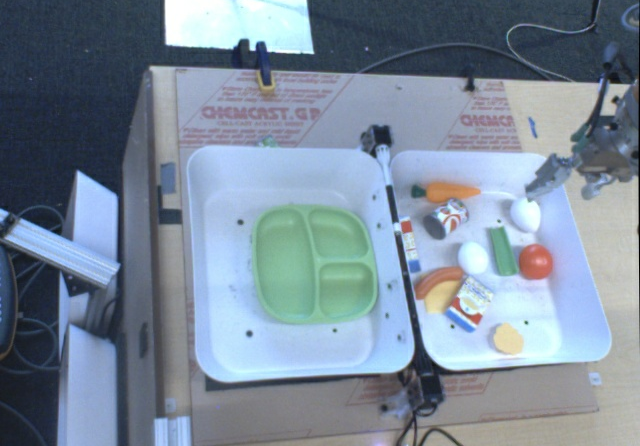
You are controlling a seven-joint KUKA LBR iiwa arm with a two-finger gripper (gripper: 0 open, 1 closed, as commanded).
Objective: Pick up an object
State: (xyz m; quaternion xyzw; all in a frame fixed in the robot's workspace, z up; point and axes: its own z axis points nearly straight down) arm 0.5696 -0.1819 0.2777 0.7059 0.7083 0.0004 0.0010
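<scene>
The gripper [562, 179] hung over the far right corner of the right bin [590, 319], at about two o'clock from that bin's middle. Its two fingers stood spread apart, one reaching toward the bin's interior and the other nearer the rim, with nothing between them. The view was blurred there, so how wide the spread was could only be guessed.

No object had been chosen by name; the nearest candidate was a white egg [525, 215] lying just beside the lower finger, at about seven o'clock from the gripper. A second egg [473, 258] lay near the bin's middle, with a green block [502, 248] at its three o'clock and a tomato [536, 262] beyond that. A carrot [447, 191] lay at twelve o'clock in the bin, a small can [446, 218] just below it. The left bin [225, 174] held a green divided plate [315, 263].

The step in hand looked like the approach, before any grasp. The next move probably called for shifting over the egg, descending with the fingers straddling it, and closing gently, since a smooth round thing could well slip out sideways.
</scene>
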